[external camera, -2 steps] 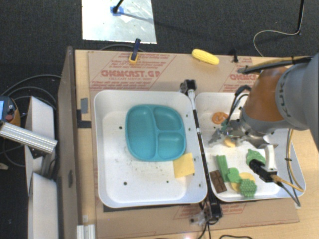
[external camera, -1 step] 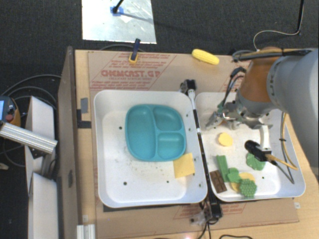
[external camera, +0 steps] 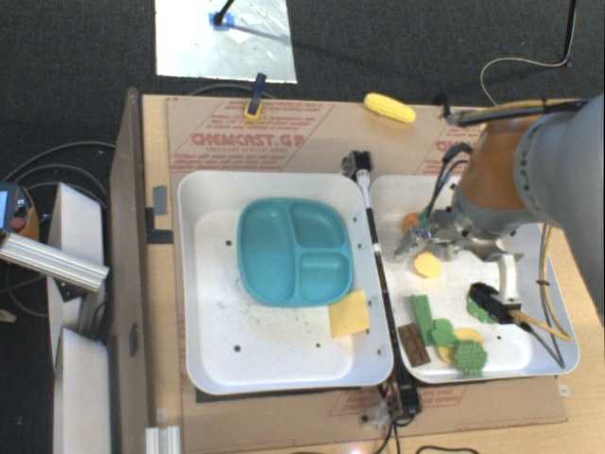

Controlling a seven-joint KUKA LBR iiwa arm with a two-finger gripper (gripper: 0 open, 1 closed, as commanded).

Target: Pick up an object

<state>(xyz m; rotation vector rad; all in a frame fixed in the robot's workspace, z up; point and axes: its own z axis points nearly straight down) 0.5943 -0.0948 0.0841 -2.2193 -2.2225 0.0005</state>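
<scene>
**Jaws low in the right bin, no object held**

Jaws sit down inside the right bin (external camera: 402,192), near its upper left corner, at the end of the grey arm (external camera: 515,173) that reaches in from the right. From this slanted overhead view the wrist covers them, so I cannot tell whether they stand wide or narrow, and nothing can be seen between them.

Two loose things lie closest. A small orange piece (external camera: 409,222) is just beside the jaws on the divider side, and a round yellow piece (external camera: 427,267) lies just below them on the bin floor. Either looks like the likely target, and the low pose suggests a grasp attempt on one of them rather than a pass overhead.

Farther down the same bin, a cluster crowds the lower edge: a green block (external camera: 421,307), a brown bar (external camera: 413,343), a knobbly green piece (external camera: 470,356) and a second yellow piece (external camera: 468,334). They lie near or touching one another, which would make a clean pick harder there.

The left bin (external camera: 213,253) holds a teal divided plate (external camera: 293,252), with a flat yellow square (external camera: 349,314) at its lower right corner. Both lie flat and would be poor choices for a pinch from above.

Outside the bins, a yellow oblong object (external camera: 389,108) rests on the desk (external camera: 236,126), well apart from the arm.
</scene>
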